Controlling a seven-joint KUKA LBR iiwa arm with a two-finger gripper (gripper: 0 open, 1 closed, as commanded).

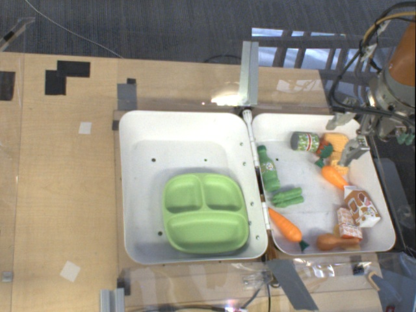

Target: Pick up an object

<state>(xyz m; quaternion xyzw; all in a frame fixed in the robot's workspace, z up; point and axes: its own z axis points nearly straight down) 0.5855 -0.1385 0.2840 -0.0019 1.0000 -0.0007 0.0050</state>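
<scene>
The right bin (305,174) holds several toy foods. A green bottle (266,169) lies along its left wall, with a green pod (286,197) and a carrot (285,224) below it. A dark can (304,141) lies on its side near the back, beside a yellow piece (336,140). An orange piece (335,175) sits close under my gripper (353,153), which hangs at the bin's right side, near the back. A red and white carton (356,214) and a brown sausage (337,242) lie at the front right.
The left bin (175,142) bears a green divided plate (205,212) near its front. A metal post (249,77) rises behind the wall between the bins. Black cables (348,77) loop beside the arm at the back right.
</scene>
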